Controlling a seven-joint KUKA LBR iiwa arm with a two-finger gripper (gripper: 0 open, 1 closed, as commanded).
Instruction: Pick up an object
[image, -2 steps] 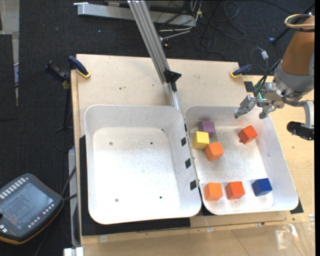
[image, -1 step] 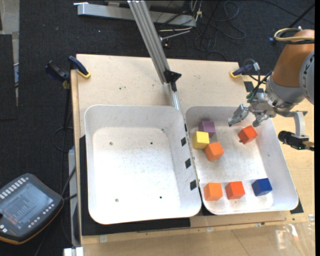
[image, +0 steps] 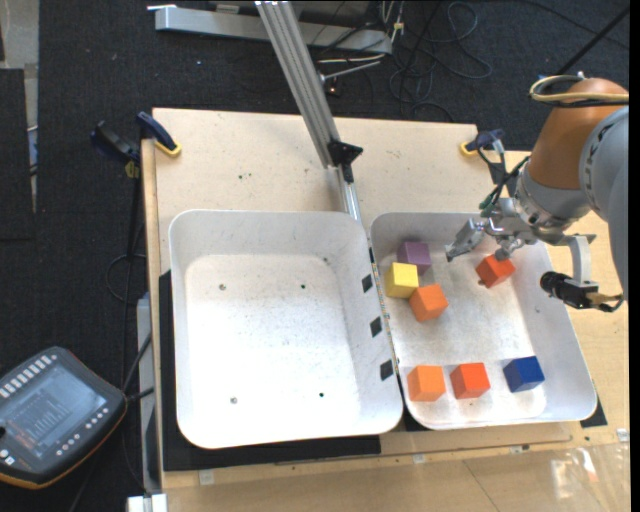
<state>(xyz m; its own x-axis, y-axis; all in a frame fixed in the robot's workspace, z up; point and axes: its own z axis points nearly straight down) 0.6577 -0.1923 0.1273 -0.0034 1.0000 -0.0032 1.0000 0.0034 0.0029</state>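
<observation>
Over the right bin (image: 560, 345), the gripper (image: 492, 252) clasps a red-orange block (image: 494, 269) (lifted slightly).

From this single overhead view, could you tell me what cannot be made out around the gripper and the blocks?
- Whether the gripper actually holds the red-orange block: the wrist covers the contact.
- The purple block: its lower part is hidden by the yellow block.
- The arm: cut off at the right edge.

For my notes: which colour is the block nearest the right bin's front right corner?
Blue block, clear in the camera view.
</observation>
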